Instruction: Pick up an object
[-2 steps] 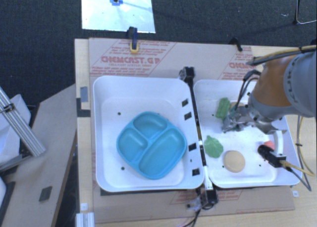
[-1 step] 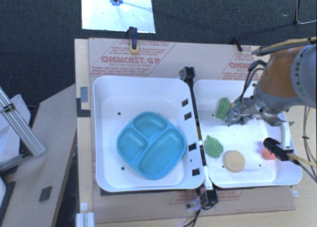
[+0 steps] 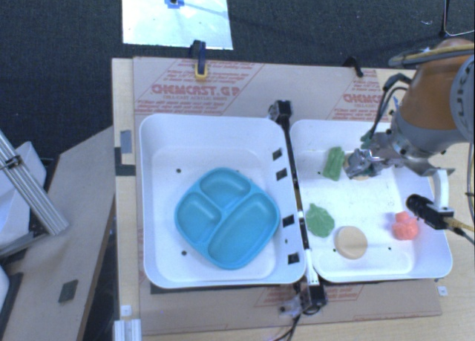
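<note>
The gripper (image 3: 361, 163) sat low in the right bin (image 3: 430, 265), just beside the upright green piece (image 3: 334, 163); finger state could not be determined. Risk: a sideways nudge would likely topple this soft-looking piece. A lumpy green item (image 3: 320, 220), flat tan disc (image 3: 350, 242) and pink lump (image 3: 404, 226) lay nearby.

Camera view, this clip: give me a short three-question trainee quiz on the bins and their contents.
1. True or false: the blue plastic divided plate lies in the right white bin.
2. Which item lies nearest the gripper? A. tan round disc B. green oblong piece C. pink-red lumpy piece
3. How many compartments does the plate have?

Key: 1 false, it lies in the left white bin; 2 B; 3 three.
</note>
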`<action>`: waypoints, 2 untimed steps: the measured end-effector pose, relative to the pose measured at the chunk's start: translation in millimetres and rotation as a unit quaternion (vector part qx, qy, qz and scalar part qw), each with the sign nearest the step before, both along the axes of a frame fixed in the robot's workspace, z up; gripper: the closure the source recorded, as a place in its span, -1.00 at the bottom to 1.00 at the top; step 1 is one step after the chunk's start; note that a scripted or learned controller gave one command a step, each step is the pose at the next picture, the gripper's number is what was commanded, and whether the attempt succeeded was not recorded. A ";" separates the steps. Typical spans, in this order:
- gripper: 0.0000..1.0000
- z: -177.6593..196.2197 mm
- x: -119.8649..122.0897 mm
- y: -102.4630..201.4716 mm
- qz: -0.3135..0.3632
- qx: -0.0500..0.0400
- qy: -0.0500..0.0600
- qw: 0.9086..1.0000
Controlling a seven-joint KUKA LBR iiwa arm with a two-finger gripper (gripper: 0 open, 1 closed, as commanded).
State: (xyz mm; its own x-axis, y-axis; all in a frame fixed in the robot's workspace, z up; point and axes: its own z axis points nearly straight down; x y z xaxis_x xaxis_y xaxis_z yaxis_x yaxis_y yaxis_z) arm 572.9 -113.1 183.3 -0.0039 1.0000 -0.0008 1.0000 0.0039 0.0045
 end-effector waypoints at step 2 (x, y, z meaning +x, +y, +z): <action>1.00 36.4 21.3 56.7 0.003 0.001 0.001 1.000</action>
